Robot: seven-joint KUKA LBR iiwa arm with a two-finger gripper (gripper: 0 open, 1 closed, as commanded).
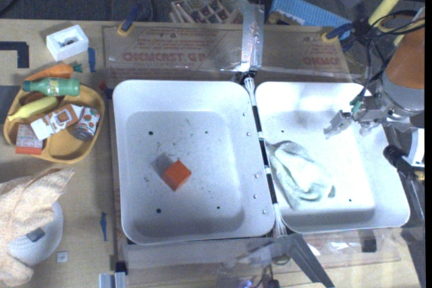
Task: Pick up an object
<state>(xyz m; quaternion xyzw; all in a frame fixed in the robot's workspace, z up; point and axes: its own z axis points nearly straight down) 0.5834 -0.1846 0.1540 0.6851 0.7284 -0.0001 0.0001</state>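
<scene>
An orange block [177, 175] lies in the left bin [135, 104], a little left of its middle, with a small grey shadow beside it. A crumpled white and grey cloth [300, 173] rests in the right bin [385, 206] against its left wall. My gripper [344, 117] hangs over the upper right part of the right bin, up and to the right of the cloth and apart from it. Its fingers [334, 126] stand open with nothing between them. The grey arm with its orange band [408, 64] comes in from the right edge.
A yellow bowl [67, 152] with a green bottle, a banana and packets sits left of the bins. A beige cloth [30, 212] lies at the lower left. A small white box [67, 42] and clear panels [175, 54] stand behind the bins.
</scene>
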